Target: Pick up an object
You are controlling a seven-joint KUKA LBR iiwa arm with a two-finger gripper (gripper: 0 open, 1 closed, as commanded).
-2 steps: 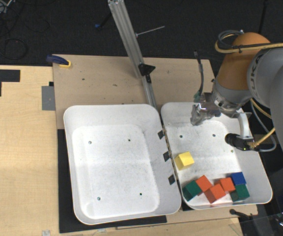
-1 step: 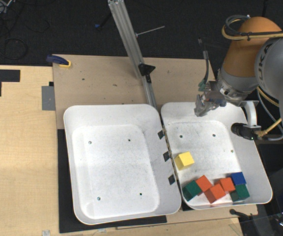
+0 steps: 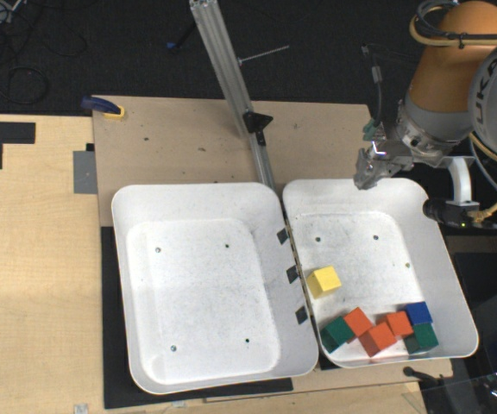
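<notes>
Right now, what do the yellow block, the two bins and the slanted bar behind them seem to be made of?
Yellow block: probably painted wood or plastic; flat, even colour with sharp edges and no shine.
Right bin and left bin: likely moulded plastic; white, with rounded rims and a faintly speckled matte floor.
Slanted bar: looks like aluminium; silver-grey with long grooves along its length.

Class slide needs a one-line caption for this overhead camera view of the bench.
Gripper hovers over the right bin's far rim, above a yellow block and clustered colored blocks.
</notes>
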